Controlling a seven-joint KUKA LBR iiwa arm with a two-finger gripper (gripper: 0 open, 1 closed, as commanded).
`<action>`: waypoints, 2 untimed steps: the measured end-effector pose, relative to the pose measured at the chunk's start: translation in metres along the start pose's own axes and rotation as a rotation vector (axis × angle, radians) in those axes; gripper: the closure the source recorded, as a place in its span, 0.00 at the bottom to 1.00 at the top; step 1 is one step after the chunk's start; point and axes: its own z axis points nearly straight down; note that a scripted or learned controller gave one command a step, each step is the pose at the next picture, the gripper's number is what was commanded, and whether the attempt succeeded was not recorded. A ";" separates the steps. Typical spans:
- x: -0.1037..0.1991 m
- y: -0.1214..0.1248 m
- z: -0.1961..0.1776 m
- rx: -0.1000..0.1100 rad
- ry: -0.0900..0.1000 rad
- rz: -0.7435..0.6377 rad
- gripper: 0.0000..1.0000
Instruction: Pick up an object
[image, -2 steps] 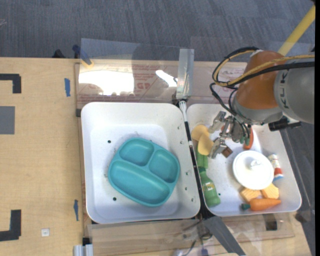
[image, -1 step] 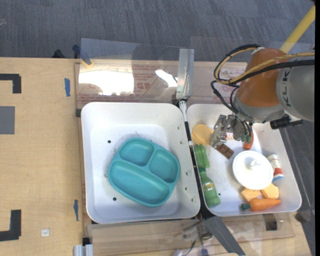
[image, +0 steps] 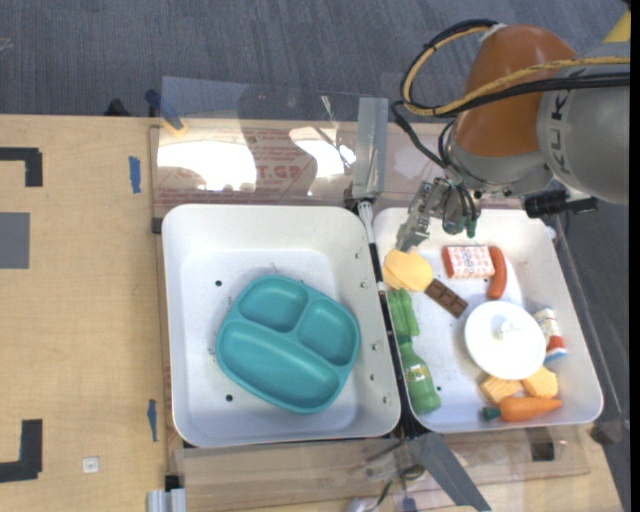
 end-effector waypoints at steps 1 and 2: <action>-0.025 -0.124 0.079 0.008 0.016 0.040 1.00; -0.027 -0.118 0.075 0.005 0.010 0.032 0.00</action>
